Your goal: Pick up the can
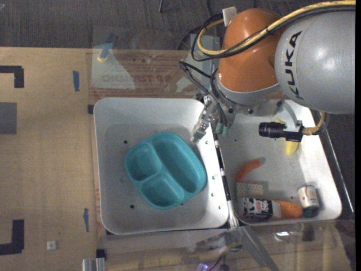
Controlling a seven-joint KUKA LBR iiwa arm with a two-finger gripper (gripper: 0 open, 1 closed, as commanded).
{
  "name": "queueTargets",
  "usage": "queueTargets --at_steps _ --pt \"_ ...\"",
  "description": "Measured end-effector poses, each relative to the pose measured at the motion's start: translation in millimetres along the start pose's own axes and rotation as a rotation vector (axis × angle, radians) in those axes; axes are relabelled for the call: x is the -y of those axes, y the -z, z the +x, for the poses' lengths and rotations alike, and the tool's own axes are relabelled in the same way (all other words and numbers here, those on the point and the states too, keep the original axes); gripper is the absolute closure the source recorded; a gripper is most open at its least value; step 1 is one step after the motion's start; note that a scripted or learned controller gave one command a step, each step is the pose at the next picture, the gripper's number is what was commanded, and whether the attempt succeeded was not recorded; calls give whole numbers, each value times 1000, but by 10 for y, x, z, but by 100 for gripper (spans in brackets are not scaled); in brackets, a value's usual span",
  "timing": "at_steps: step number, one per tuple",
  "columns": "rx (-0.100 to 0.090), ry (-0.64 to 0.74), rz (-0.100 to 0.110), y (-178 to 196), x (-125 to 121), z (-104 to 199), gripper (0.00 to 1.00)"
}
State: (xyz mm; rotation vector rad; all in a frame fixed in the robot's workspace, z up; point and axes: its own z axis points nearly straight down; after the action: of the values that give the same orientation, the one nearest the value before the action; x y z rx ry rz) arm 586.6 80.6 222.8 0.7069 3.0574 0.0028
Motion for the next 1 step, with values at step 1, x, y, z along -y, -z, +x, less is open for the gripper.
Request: queueTargets --at_steps 1 --pt "-2 128 0 235 5 613 100"
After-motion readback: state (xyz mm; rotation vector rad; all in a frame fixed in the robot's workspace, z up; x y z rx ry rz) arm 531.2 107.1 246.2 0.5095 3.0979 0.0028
